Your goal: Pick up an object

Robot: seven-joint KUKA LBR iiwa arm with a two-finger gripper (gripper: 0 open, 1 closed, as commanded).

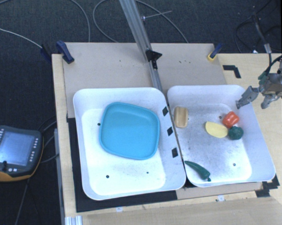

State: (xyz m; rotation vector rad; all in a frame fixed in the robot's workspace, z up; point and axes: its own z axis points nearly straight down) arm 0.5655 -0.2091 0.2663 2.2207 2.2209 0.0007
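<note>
From the overhead camera I see the counter (111, 64) carrying two shallow white bins side by side. The left bin (88, 181) in the centre-left of the frame holds a turquoise plate (130, 130), lying flat and filling most of its floor. The right bin (258, 161) in the centre-right holds the loose pieces I could go for: a tan bread-like piece (181, 116) against its left wall, a yellow piece (216, 129) near the middle, a red-orange piece (231, 118) just up and right of the yellow one, and a dark green round piece (235, 133) touching the yellow one's right end. A long green pepper-shaped piece (198, 169) lies near the bin's lower left corner, well apart from that cluster. My gripper (257, 99) sits at the right edge of the frame, over the upper right rim of the right bin, above and to the right of the red-orange piece and apart from it. Its jaws stand spread apart with nothing between them. A grey metal rail (140, 38) runs from the top of the frame down to the gap between the bins. A teach pendant (15, 151) rests on the dark floor at the left edge.
</note>
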